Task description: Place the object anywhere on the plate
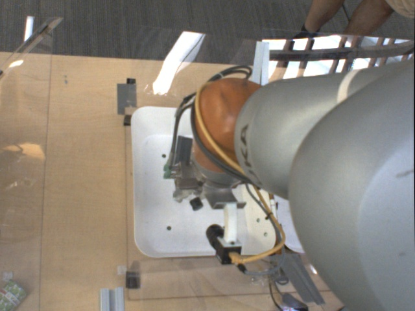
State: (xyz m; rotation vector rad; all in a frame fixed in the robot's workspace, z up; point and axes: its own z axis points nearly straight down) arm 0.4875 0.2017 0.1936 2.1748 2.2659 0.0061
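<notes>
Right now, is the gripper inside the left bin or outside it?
Inside: the gripper hangs over the left bin's white floor, within its rim. Contact with the floor: cannot tell.

You had a single fixed camera mounted above the bench, looking down at a slant rather than straight down. Its far edge took in a strip of dark carpet beyond the bench, so the view faced away from the near side and across the bench top. The arm entered from the right and lay very close to the lens, filling much of the right half and covering most of what lay beneath it. The left white bin sat near the centre at moderate range, its left rim and near corner visible. You had no second view to compare.
</notes>
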